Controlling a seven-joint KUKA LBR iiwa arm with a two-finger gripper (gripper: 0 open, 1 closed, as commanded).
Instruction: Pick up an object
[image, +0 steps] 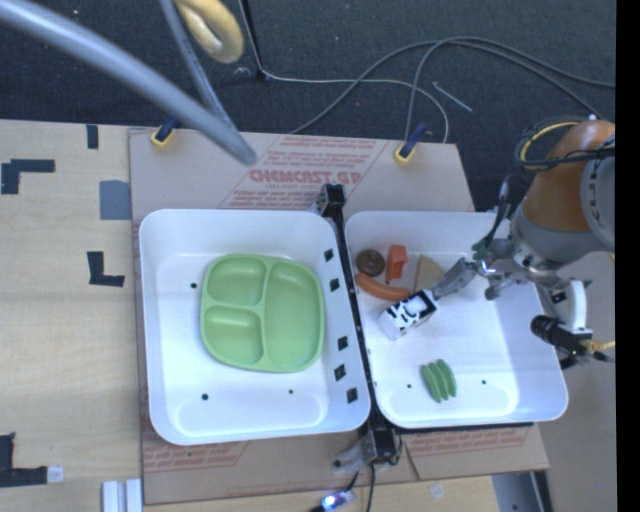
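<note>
1. Two white bins sit side by side on a cardboard sheet (300, 165): the left bin (160, 300) and the right bin (530, 395).
2. A green divided plate (263, 312) lies in the middle of the left bin.
3. The arm (565, 200) reaches over the right bin's right side, and its gripper (452, 280) points toward the bin's middle.
4. A black-and-white block (408, 312) lies just left of the gripper, below it.
5. An orange stick (382, 289) touches the block's upper left.
6. Above the stick sit a brown round piece (371, 262) and an orange block (397, 261).
7. A tan wedge (429, 271) lies just right of the orange block.
8. A green ridged piece (438, 380) lies well below the black-and-white block.
</note>
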